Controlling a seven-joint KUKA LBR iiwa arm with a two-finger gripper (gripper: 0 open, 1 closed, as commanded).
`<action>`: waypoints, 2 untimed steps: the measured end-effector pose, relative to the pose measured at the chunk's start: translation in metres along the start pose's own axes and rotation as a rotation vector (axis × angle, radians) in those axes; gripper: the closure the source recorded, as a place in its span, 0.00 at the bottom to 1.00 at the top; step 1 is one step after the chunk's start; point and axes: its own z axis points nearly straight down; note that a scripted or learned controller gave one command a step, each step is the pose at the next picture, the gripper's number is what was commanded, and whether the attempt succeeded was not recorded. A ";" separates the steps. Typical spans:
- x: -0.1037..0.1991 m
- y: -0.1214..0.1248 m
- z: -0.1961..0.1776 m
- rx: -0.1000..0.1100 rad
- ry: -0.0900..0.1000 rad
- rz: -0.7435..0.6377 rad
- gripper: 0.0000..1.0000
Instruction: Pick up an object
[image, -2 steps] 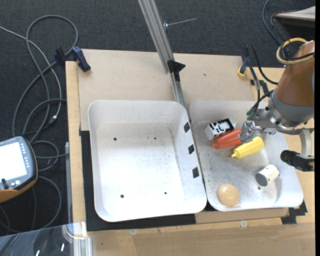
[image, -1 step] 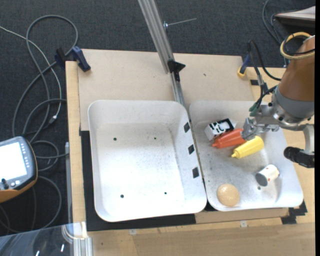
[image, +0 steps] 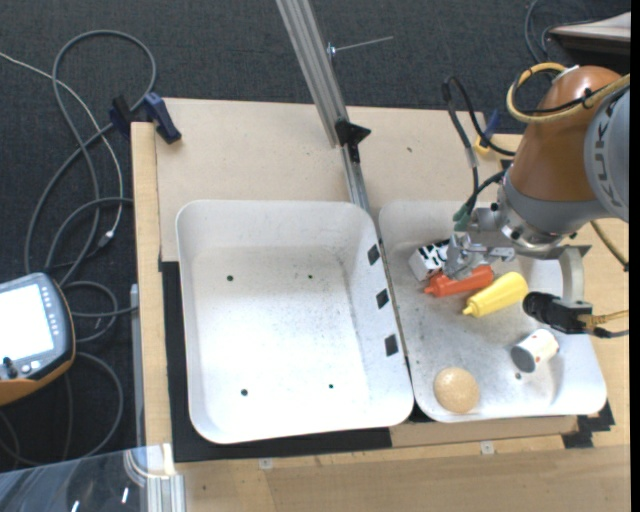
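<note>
the gripper (image: 462, 262) hangs low over the orange object (image: 459, 283) in the right bin (image: 580, 395), seemingly lining up a grasp (whether its pincer is apart or together, i cannot tell).

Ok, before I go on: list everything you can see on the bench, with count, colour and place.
Bins: 2, white; left bin, right bin, side by side on the bench.
Orange object: 1, orange-red, upper middle of right bin, under the gripper.
Black-and-white object: 1, right bin, upper left, beside the orange one.
Yellow object: 1, yellow, right bin, centre.
Ball: 1, tan, right bin, near edge.
White object: 1, white with some red, right bin, lower right.
Pendant: 1, grey-orange, floor at left.
Arm: 1, grey and orange, from right.
Gripper: 1, over the orange object.
</note>
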 end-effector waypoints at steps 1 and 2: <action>0.056 0.002 0.002 0.001 0.000 0.000 1.00; 0.109 0.009 0.000 -0.002 -0.001 0.000 1.00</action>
